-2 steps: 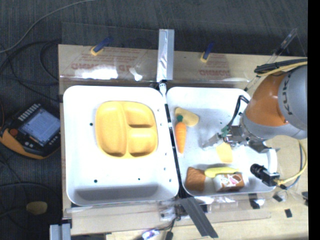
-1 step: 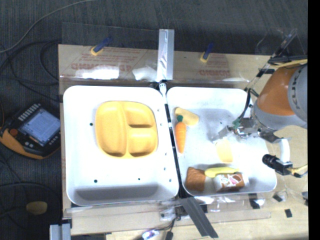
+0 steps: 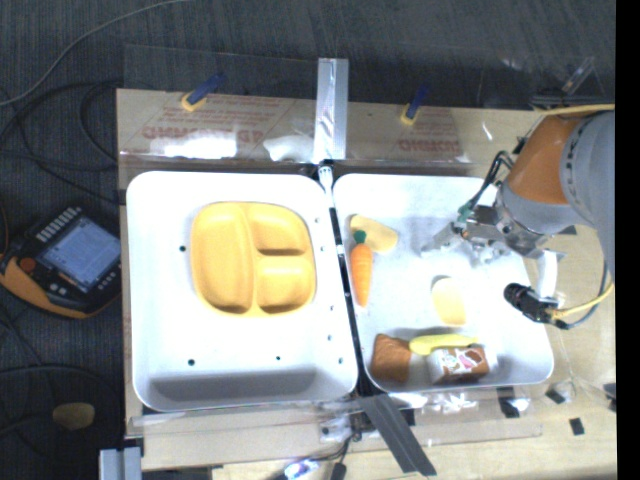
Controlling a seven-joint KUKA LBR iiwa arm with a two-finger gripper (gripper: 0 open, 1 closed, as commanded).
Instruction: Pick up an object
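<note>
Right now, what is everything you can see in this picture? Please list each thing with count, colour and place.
bins: 2, white, side by side on the bench
tray: 1, yellow, three compartments, in the left bin
carrot: 1, orange with green top, right bin, by its left wall
wedge: 1, pale yellow, right bin, just above the carrot
pale piece: 1, pale yellow, middle of the right bin
brown item: 1, brown, right bin, front left corner
banana: 1, yellow, right bin, front wall
can: 1, red and white label, lying under the banana
pendant: 1, orange and black, on the floor at left
clamps: 2, blue and yellow, on the back board
arm: 1, grey with orange band, from the right
gripper: 1, over the right bin's back right part
</note>
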